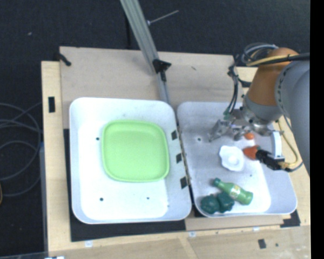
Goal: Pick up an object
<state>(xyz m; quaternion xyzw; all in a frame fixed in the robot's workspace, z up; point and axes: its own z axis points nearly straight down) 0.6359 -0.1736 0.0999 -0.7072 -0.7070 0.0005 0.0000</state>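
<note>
Near the right bin's (186, 139) front edge lie a dark green toy (216, 203) and a green bottle (235, 192), with a white object (231, 158) mid-bin. Farther back, the gripper (222, 129) hangs spread and empty. Judged risk: closing on bare floor between these objects, since nothing lies under it.

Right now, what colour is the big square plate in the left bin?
Light green. The plate shows best in the camera view, lying flat in the white bin.
</note>
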